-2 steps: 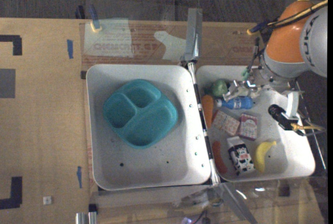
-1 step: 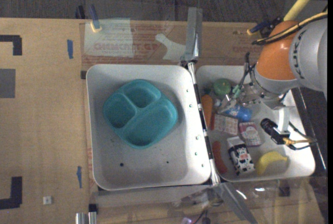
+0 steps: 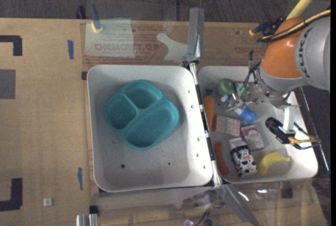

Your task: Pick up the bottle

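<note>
The bottle (image 3: 243, 113) is small, blue with a white end, and lies on its side in the upper middle of the right bin (image 3: 307, 164). My gripper (image 3: 248, 95) hangs just above and behind it, low in the bin, reaching in from the right under the orange wrist band. Nothing shows held in it. The bottle's far end sits close under the gripper's metal parts.
Around the bottle lie a green round fruit (image 3: 226, 86), an orange carrot (image 3: 209, 109), two patterned packets (image 3: 227, 125) (image 3: 253, 137), a red sausage (image 3: 220, 158), a cow-print box (image 3: 243, 160) and a yellow banana (image 3: 273, 162). A teal divided plate (image 3: 140, 113) sits in the left bin (image 3: 105, 167).
</note>
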Action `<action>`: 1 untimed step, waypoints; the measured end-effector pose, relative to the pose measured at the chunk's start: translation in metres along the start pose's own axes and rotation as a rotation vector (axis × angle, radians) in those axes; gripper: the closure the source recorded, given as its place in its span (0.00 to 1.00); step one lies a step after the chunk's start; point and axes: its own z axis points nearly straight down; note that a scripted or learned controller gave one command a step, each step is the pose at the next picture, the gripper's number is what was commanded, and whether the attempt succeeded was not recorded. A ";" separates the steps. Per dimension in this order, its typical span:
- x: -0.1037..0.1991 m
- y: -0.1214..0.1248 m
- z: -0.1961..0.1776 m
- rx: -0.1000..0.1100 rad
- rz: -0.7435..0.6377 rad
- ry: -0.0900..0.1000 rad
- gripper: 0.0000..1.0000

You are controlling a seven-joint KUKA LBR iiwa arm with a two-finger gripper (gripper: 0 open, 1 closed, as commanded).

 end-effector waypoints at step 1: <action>0.070 0.028 -0.086 0.011 0.211 0.004 1.00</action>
